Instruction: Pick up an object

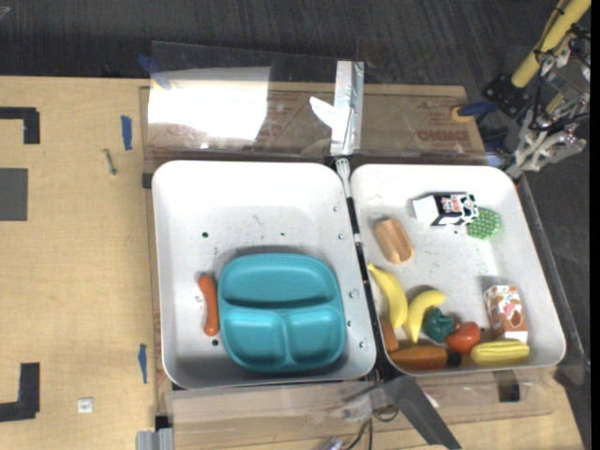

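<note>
The right bin (pixel 534 251) holds several toy foods. A tan bread roll (pixel 395 240) lies near its left wall. Toward the back are a black-and-white carton (pixel 444 207) and, beside it, a green bumpy piece (pixel 484 223). Two yellow bananas (pixel 392 293) curve along the front left, next to a dark teal piece (pixel 437 325) and a red tomato (pixel 462 337). A brown sausage (pixel 419 355) and a yellow piece (pixel 500 351) lie along the front wall. A small orange-and-white carton (pixel 504 309) stands at the front right.
The left bin (pixel 187 204) bears a teal divided plate (pixel 281 312) with an orange carrot (pixel 209 305) lying along its left side. A clear plastic panel (pixel 244 111) stands behind the bins. Yellow cabling and metal gear (pixel 553 64) sit beyond the right bin's far corner.
</note>
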